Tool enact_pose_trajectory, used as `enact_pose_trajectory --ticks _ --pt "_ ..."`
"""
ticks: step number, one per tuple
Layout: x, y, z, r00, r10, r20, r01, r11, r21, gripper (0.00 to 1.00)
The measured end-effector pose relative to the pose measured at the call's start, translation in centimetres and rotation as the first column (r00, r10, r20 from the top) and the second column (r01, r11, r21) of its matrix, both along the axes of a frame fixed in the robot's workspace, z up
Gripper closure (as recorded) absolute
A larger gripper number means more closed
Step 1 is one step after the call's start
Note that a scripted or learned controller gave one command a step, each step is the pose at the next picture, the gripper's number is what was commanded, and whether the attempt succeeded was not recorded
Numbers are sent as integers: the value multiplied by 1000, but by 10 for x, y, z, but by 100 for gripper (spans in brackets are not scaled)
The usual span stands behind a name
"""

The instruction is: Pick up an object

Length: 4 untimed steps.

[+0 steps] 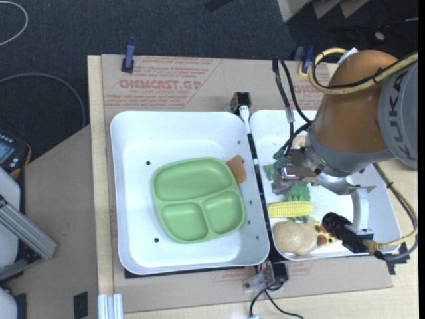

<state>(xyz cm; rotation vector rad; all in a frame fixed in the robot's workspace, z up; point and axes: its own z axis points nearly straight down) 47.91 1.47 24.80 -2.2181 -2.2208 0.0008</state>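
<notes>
view: single fixed overhead | slanted down | covers both bins (126,178)

even overhead light, soft shadows (slightly blurry throughout).

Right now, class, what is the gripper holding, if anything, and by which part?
It cannot be told: the gripper sits low over the green toy in the right bin, hidden by the arm.

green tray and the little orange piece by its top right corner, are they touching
Touching. In the camera view the orange piece sits right against the green tray's upper right rim, with no white bin floor visible between them.
</notes>
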Motion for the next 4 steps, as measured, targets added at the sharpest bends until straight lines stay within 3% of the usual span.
enact_pose_trajectory --ticks 1,2,3,4 --pt "3 -60 98 1000 -6 12 6 1000 -4 100" --pt "0 -12 16 1000 2 -2 -2 1000 0 100" --pt "0 54 -23 1000 1 -2 -1 1000 0 100" --pt "60 -27 -63 1000 -1 7 1 1000 -3 100"
